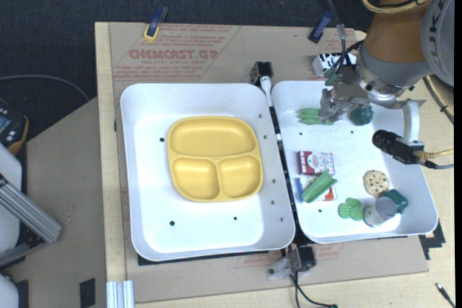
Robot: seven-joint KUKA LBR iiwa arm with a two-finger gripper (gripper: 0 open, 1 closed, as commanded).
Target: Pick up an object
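Claw (333, 106) low in right bin (426, 187), just beside green toy (310, 115) at back. Finger state: cannot tell. Yellow tray (214, 157) in left bin (141, 155).

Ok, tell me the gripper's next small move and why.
Probably a short descent onto the green toy. The gripper hangs at the far end of the right bin, just beside that toy, and nothing shows between its fingers. Whether the fingers are open is unclear, so confirm that first.
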